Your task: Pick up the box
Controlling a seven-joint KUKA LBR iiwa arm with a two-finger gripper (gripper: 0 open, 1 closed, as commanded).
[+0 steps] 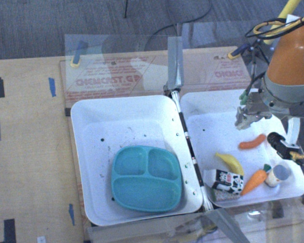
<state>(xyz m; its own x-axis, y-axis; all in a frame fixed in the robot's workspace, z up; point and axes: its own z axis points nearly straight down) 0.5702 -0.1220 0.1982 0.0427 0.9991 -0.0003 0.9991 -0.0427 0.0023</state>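
The box (226,182) is a small white carton with black cow-like patches, lying near the front left corner of the right bin (204,114). My gripper (244,119) hangs over the back right part of that bin, well behind and to the right of the box. Nothing shows between its fingers.
In the right bin lie a yellow banana (230,162), an orange carrot with a green top (254,181), a small orange sausage-like piece (252,143) and a pale cup-like item (278,175). A teal divided plate (146,179) rests in the left bin (91,149).
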